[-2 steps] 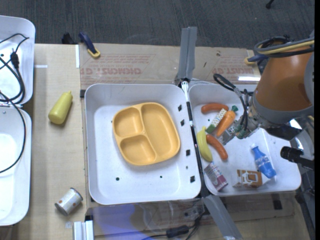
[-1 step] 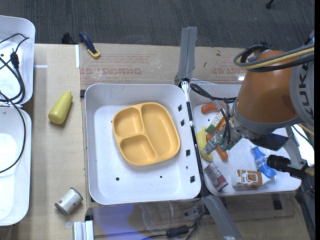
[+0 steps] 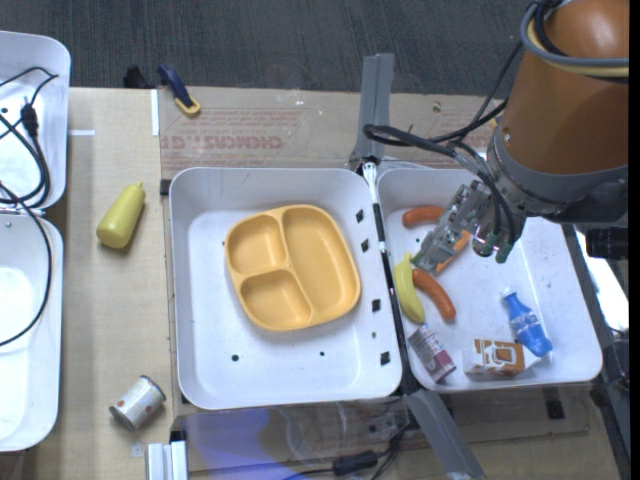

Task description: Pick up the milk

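On a cardboard-topped bench, in the right-hand shallow white plastic bin (image 3: 575, 268), the two-finger gripper (image 3: 447, 245), its jaw state impossible to tell, hovers well short of the small orange-and-white milk carton (image 3: 497, 358), risking instead the red sausage (image 3: 434, 294) just below the jaws.

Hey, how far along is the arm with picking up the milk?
Nothing looks done: the milk carton lies in the right bin, near its front edge. In hand: the gripper hangs above the sausage, away from the carton. Left: reach, grasp, lift.
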Available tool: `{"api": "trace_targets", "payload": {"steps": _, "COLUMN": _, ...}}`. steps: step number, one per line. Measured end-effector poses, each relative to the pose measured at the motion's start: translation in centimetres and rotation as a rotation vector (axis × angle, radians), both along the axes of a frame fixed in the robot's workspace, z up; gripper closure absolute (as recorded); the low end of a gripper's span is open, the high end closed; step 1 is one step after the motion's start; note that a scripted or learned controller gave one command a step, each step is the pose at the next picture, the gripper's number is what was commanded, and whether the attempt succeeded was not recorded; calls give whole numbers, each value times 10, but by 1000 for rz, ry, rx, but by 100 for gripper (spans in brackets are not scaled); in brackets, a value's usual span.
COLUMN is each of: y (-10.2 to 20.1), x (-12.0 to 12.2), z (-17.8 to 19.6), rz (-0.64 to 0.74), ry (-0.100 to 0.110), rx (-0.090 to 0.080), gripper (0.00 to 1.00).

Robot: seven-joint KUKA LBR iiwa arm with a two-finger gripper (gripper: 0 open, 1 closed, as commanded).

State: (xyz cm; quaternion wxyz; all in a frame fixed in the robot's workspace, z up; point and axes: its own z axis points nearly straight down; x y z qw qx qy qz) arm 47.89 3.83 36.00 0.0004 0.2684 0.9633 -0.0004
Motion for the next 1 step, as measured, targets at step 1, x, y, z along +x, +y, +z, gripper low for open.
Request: {"api": "trace_targets", "payload": {"steps": 1, "y": -19, "x": -1, "z": -121, "rz": 118, "ry": 1, "rx": 1, "gripper": 100}}
